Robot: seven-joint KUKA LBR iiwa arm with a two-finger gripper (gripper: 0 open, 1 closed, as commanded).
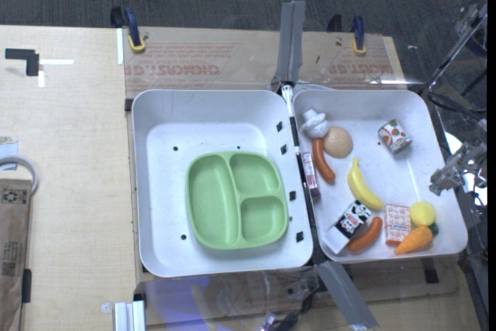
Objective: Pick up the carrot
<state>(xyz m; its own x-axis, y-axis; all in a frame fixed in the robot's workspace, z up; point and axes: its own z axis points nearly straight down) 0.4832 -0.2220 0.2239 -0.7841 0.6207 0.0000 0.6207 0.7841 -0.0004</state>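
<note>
The carrot [414, 239] lies in the right bin's [418, 114] near corner, touching the lemon [422, 214] and a small box [397, 223], so the jaws, whose spread I cannot tell, could bump those or hit the wall and miss.

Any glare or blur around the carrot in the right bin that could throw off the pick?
Camera view: the orange toy carrot is evenly lit and fairly sharp against the shallow white right bin, with only a soft shadow; the metal hand at the bin's right edge looks blurry, with a bright glare patch beside it.
</note>
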